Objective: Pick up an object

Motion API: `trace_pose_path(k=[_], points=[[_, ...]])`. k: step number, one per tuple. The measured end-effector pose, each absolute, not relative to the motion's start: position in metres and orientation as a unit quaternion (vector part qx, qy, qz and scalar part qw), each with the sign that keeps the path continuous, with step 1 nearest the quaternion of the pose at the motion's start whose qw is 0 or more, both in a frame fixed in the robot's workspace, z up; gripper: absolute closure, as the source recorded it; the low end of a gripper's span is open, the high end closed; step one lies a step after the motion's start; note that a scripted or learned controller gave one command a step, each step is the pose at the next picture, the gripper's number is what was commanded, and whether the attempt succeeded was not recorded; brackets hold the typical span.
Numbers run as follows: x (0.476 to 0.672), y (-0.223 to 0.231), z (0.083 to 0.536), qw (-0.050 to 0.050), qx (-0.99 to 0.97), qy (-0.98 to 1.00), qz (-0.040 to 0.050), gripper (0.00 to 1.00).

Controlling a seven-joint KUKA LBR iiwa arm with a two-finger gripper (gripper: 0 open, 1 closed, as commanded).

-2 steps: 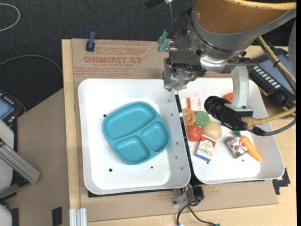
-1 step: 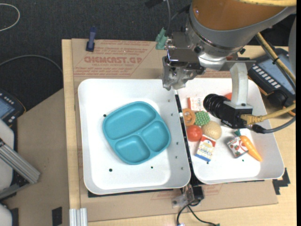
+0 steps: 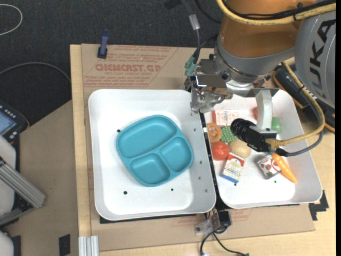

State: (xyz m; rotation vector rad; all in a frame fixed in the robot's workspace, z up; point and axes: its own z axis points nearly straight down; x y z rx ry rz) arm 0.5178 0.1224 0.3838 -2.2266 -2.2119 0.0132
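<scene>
"Where was the end effector (image 3: 198, 104) when you looked?"

"Low at the far end of the seam where the two bins met, just over the rim of the toy bin (image 3: 303, 191). I couldn't tell whether it was wide or narrow. The grey and orange wrist hung right above it and hid that."

"And the things it could pick?"

"They lay loose in that same bin. A tomato (image 3: 220, 151) was by the edge shared with the other bin, with a carton (image 3: 233, 169) just beside it, closer to the near edge. A carrot (image 3: 286, 168) lay towards the opposite edge, and a small red-and-white box (image 3: 267, 165) was right against it. An orange slice (image 3: 213, 133) and some peas (image 3: 228, 134) sat further back, near the end effector."

"What about the second bin (image 3: 101, 143)?"

"It had a blue plate (image 3: 154, 149) with three compartments, lying flat about in the middle. Both bins rested on a printed cardboard sheet (image 3: 133, 65)."
</scene>
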Motion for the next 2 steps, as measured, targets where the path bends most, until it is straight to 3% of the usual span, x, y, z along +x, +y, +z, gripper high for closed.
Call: trace_pose_path(k=[1, 2], points=[[0.518, 0.125, 0.400, -0.001, -0.707, -0.707, -0.0014, 1.00], [0.520, 0.099, 0.339, 0.002, -0.709, -0.706, 0.0033, 1.00]])
